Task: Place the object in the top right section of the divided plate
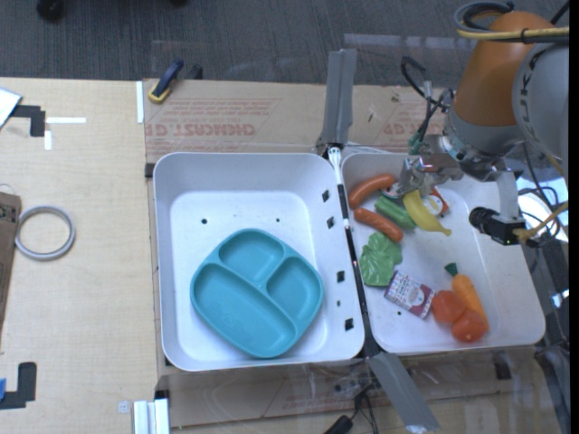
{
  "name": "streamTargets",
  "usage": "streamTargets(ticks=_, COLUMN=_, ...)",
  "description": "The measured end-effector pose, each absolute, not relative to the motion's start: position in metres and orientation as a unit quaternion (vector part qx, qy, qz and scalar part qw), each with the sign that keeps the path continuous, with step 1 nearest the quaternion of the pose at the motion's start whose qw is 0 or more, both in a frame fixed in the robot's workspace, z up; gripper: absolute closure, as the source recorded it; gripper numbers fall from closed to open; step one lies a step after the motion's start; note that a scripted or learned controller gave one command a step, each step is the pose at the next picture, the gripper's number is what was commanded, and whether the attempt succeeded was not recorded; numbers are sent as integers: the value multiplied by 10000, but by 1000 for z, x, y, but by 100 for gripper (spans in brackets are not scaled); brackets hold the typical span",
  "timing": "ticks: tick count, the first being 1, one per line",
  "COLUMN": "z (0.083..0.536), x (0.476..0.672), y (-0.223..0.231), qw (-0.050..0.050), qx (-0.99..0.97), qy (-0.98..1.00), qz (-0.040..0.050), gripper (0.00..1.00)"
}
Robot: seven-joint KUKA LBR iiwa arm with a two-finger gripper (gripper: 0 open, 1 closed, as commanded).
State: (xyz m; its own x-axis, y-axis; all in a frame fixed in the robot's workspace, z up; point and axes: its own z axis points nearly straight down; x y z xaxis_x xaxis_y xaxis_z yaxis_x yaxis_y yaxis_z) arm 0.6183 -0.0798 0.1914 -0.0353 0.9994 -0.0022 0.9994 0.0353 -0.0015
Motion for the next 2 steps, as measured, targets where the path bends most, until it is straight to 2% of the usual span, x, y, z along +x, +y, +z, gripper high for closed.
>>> streamTargets(ticks=1, z=205, x=592, y=14, qw=-3, qx=5023, qy=8647, qz=-8, gripper=100)
streamTargets(ticks=2, z=197, x=552, y=36, qw=-9, qx=5302, qy=8479, qz=-10, gripper=100)
